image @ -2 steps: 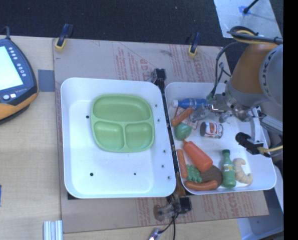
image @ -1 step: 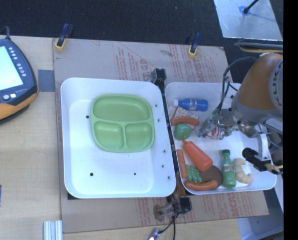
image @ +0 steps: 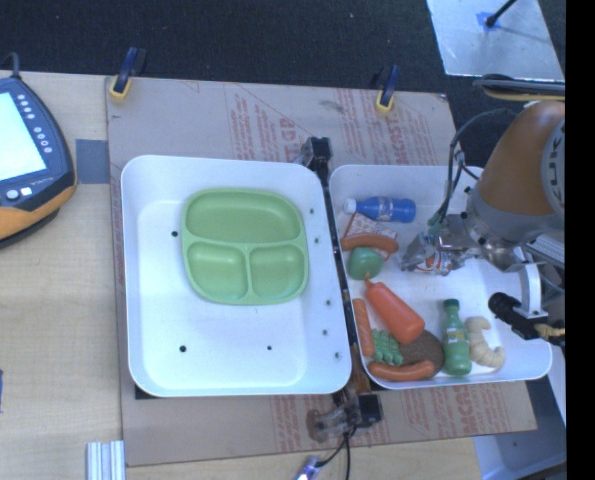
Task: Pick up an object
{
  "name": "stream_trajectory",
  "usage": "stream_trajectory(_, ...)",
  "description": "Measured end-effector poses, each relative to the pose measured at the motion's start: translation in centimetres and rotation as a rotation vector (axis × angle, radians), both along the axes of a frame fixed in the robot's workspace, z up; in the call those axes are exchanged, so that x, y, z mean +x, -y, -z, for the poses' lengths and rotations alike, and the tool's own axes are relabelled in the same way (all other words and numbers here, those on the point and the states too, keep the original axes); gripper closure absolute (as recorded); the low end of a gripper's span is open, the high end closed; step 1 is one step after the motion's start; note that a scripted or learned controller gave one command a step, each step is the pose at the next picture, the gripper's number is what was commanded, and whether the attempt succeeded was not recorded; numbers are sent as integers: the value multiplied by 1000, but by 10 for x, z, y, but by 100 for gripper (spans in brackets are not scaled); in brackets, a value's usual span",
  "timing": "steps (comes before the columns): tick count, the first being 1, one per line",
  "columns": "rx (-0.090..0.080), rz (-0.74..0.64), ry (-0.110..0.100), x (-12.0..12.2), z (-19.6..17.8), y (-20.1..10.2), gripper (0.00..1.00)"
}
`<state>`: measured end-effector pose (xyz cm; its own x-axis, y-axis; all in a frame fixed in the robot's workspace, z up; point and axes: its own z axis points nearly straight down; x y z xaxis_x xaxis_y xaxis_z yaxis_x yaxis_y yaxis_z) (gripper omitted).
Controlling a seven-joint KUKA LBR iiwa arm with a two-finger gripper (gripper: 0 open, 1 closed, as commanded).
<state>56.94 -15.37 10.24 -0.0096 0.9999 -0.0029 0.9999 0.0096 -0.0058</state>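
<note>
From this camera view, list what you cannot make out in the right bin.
- Gripper: finger state unclear; small, blurred against clutter.
- Right bin: far-right side covered by the arm.
- Brown item: partly under the green bottle and sausage; identity unclear.

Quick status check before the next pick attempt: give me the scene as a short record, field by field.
left bin: holds a green divided plate
right bin: toy food
items in right bin: blue bottle, hot dog, green round item, orange carrot, green bottle, sausage
gripper: over the right bin's upper middle, beside the hot dog
grasp: cannot tell whether anything is held
bench left: tablet-style controller
</note>
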Motion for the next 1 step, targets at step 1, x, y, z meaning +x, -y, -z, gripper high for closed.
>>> stream_trajectory(1,4,3,4,53,-90,-116,100)
